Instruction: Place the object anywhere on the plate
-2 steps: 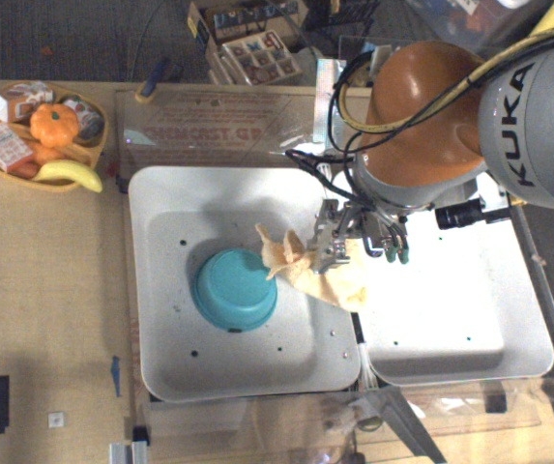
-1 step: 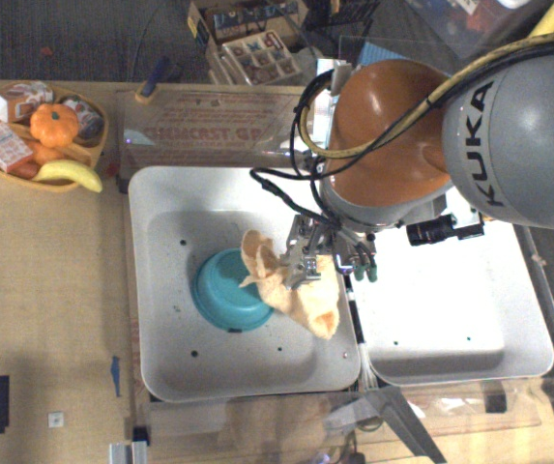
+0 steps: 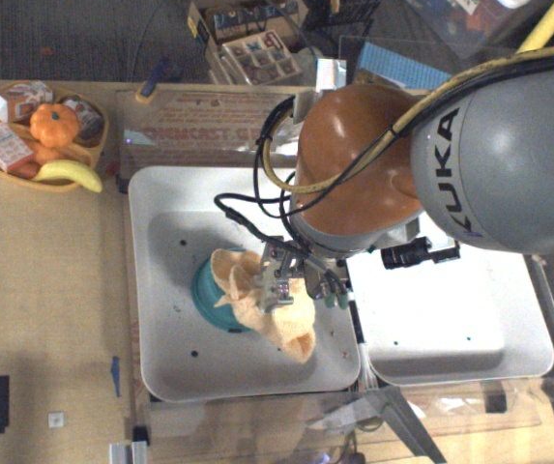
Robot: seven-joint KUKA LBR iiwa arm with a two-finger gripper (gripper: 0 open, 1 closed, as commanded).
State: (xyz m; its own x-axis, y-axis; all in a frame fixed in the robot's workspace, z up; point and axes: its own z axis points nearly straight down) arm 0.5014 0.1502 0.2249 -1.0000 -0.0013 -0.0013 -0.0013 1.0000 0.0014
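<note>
A teal plate (image 3: pixel 206 293) lies in the left white bin (image 3: pixel 160 220), near its middle. A crumpled tan, cloth-like object (image 3: pixel 291 329) is draped over the plate's right half and trails off toward the bin's front right. My gripper (image 3: pixel 278 288) hangs straight over this object, at the plate's right edge, low and touching or nearly touching it. The orange wrist band and grey arm hide the bin's back right part.
The right white bin (image 3: pixel 460 332) sits beside the left one, partly under the arm. A bowl with a banana, an orange and small boxes (image 3: pixel 37 143) stands at the bench's far left. A cardboard strip (image 3: pixel 209 129) runs behind the left bin.
</note>
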